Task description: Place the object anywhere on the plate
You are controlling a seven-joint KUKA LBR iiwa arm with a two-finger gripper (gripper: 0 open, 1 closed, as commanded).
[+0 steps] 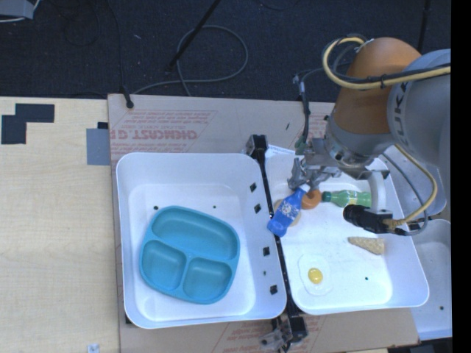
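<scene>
Gripper [303, 184] above the blue bottle [286, 212]; you can't tell its finger state.
You have two bins: one blue plate [190, 253] in the left; the right holds one blue bottle at its left edge, one green bottle [347, 197], one fried egg [315, 275].

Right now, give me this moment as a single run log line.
gripper: over right bin, at blue bottle top, grip unclear | blue plate: left bin, nothing on it | also right bin: green bottle, fried egg
</scene>
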